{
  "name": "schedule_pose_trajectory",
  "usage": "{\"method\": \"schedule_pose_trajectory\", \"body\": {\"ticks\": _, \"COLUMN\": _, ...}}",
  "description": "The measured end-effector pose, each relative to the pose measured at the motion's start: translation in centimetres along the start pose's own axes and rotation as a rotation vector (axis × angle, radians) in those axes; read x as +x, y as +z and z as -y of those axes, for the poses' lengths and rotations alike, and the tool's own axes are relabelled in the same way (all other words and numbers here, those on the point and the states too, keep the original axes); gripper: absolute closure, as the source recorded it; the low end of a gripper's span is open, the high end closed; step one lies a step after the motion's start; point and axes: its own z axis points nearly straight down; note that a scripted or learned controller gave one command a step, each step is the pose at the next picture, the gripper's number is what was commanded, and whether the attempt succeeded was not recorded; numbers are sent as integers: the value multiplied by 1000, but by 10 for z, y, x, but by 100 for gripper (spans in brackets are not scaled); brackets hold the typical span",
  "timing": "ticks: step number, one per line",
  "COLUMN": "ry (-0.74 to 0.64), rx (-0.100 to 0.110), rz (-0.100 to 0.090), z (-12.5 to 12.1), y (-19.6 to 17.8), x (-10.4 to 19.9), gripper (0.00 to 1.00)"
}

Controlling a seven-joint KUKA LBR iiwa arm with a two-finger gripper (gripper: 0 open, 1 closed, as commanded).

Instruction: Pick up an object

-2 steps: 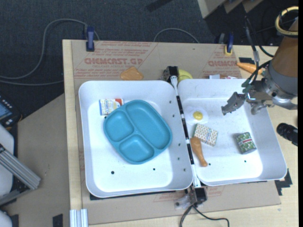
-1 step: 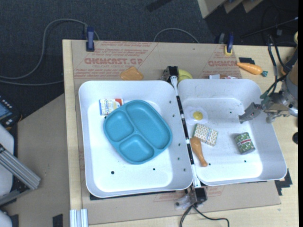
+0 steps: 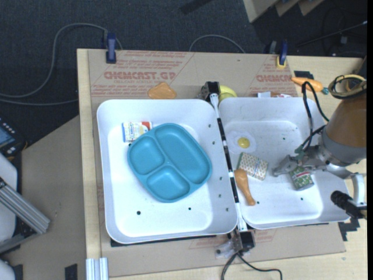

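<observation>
My tool sits low in the right bin over the small green packet, its opening indeterminate, so I may slip off that flat packet and lift empty.

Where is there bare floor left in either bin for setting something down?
Left bin: bare along the front, below the blue divided plate. Right bin: bare at the back; crowded mid-floor, around the patterned packet, orange piece and gripper.

divided plate in left bin, carrot in right bin
</observation>
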Motion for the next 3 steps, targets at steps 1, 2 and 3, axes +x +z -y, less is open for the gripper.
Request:
{"method": "schedule_pose_trajectory", "body": {"ticks": 1, "ry": -1, "rx": -10, "rz": 4, "z": -3, "y": -17, "x": -1, "gripper": 100}}
{"method": "schedule_pose_trajectory", "body": {"ticks": 2, "ry": -13, "rx": -12, "rz": -1, "z": -56, "y": -6, "x": 106, "gripper": 100}}
{"method": "schedule_pose_trajectory", "body": {"ticks": 3, "ry": -10, "rx": -21, "rz": -1, "z": -33, "y": -158, "x": 166, "gripper": 100}}
